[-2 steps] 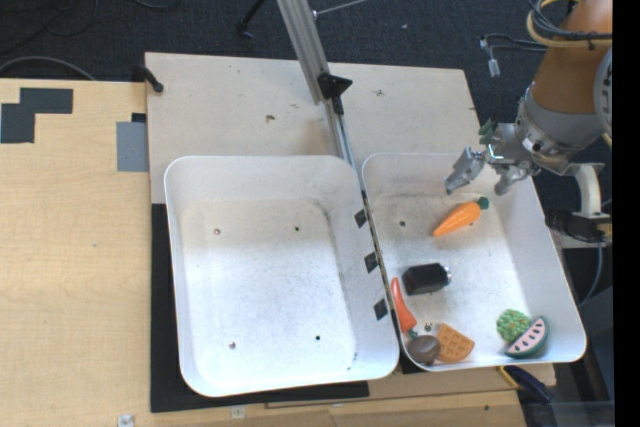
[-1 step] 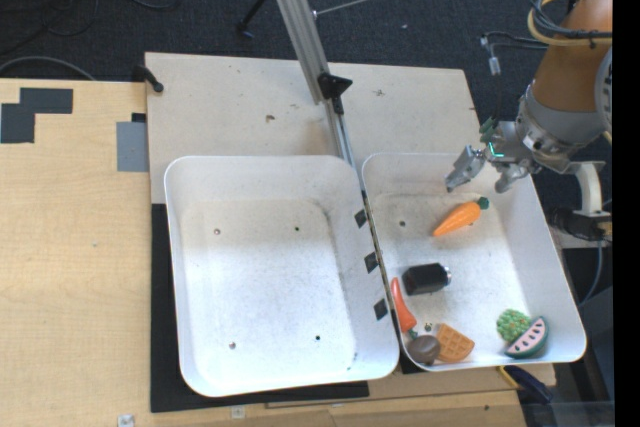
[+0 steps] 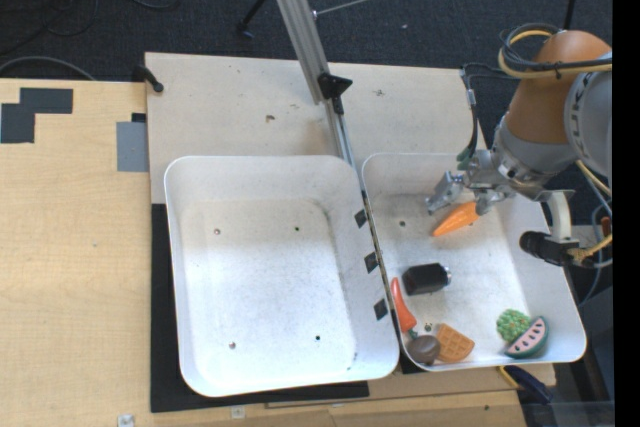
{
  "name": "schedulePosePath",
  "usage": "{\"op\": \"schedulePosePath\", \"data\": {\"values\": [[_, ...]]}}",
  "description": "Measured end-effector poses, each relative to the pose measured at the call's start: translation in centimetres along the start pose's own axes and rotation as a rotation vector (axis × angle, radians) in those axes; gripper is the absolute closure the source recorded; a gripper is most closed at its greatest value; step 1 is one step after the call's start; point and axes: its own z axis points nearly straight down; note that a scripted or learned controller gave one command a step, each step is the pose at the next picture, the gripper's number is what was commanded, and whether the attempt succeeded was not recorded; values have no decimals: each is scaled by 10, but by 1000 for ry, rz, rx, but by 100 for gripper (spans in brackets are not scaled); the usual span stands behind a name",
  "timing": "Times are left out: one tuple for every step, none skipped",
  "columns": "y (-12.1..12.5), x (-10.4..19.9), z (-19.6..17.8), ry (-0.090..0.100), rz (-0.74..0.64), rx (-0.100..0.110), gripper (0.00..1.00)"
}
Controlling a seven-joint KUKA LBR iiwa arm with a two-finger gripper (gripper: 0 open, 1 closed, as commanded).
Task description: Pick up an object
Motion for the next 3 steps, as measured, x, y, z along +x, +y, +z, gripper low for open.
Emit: {"op": "schedulePosePath", "data": {"values": [[6, -3, 42, -12, 0, -26, 0], [6, -3, 30, -10, 3, -27, 100], [2, -3, -32, -3, 2, -13, 100]]}}
